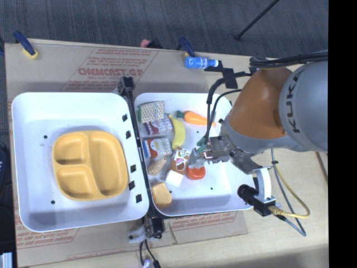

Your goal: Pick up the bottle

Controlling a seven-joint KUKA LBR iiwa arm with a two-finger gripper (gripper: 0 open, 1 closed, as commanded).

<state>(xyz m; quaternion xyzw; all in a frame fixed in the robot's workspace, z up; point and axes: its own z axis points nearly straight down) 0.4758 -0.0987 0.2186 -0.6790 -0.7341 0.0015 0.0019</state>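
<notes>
A small bottle [179, 162] with a red and white label lies in the right bin [223, 191], among the packed food items near its middle. My gripper [198, 156] hangs low over the bin just to the right of the bottle, close to it and to a red round piece [195, 173]. The grey wrist and orange band cover the bin's right part. Nothing is visibly lifted off the bin floor.
The right bin also holds a banana [178, 132], a carrot [195, 118], a cracker box [152, 111], small cartons [158, 146], a white block [174, 178] and a bread piece [162, 195]. A yellow divided tray [89, 164] lies in the left bin [28, 110]. A blue object [198, 63] rests behind the bins.
</notes>
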